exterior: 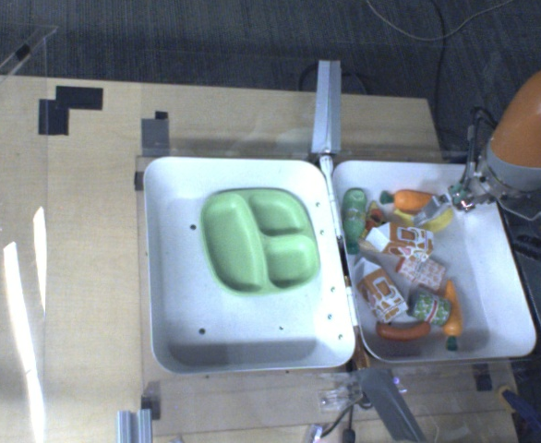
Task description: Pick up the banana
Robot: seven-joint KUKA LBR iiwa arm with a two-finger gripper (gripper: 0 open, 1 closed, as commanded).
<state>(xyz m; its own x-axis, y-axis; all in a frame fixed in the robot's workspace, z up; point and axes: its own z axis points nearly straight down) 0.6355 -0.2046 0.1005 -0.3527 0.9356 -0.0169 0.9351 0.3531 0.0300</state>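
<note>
Item: banana (439,218), yellow, wedged amid toy food near the right bin (520,289)'s far edge; you cannot tell whether gripper (460,199), poised there, grasps it.

The bench (86,275) is viewed from one fixed camera set high above, tilted down at a slant; both bins, left (174,340) and right (510,312), are framed from a moderate distance
</note>
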